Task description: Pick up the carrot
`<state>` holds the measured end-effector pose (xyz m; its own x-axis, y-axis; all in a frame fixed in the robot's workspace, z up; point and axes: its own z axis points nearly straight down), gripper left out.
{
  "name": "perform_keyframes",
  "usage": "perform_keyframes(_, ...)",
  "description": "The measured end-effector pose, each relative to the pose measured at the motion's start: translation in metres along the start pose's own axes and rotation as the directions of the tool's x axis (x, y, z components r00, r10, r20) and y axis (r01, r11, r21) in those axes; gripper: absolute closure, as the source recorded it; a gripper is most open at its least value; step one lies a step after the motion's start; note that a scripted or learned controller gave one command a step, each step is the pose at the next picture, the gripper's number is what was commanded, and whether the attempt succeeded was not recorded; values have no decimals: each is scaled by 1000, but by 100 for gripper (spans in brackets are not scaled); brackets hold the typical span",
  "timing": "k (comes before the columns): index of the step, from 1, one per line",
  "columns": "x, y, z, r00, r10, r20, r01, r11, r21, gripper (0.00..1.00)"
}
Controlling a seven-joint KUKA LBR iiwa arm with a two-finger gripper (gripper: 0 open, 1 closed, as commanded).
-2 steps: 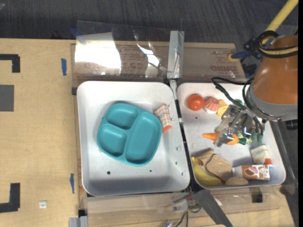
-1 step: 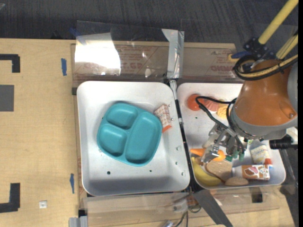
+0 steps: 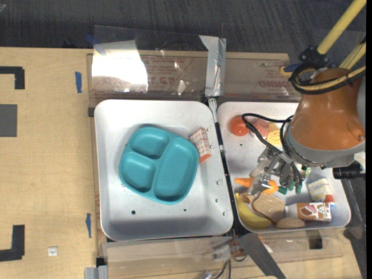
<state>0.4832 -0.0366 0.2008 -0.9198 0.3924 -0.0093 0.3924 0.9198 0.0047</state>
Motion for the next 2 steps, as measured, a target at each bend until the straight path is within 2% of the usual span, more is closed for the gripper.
perform_keyframes(2, -4, 2, -21, 1000, -2, 12, 2, 1000, -5, 100)
